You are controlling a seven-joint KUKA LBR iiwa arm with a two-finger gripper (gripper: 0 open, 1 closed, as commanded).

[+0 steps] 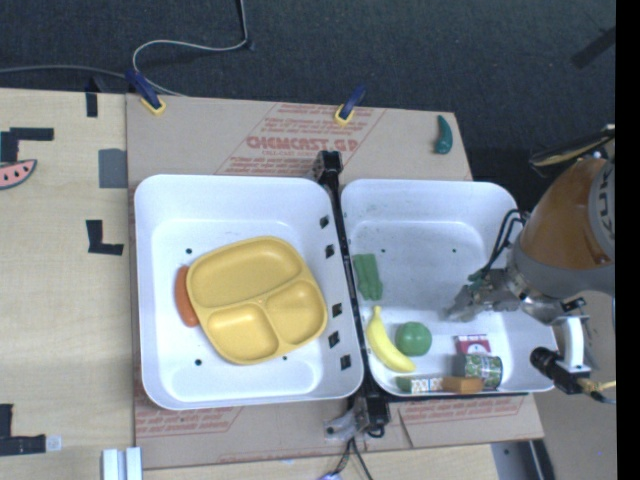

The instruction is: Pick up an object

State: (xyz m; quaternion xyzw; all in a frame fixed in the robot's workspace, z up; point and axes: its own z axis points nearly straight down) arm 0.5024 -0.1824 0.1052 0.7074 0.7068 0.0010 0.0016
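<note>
Probably the small can [482, 370], just in front of the gripper [468, 301] in the right bin [420, 200], could tip against the red box [472, 345] touching it if the grasp comes crooked. The gripper is small and blurred, so I cannot tell its jaw opening; further behind, the arm [565, 230] is cut off.

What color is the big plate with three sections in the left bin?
The divided plate is yellow, plain with no pattern, seen clearly in the camera view.

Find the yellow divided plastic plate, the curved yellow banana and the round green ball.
yellow divided plastic plate [256, 298]: camera view, centre ridge.
curved yellow banana [384, 342]: camera view, mid-body.
round green ball [413, 339]: camera view, top surface.
</note>
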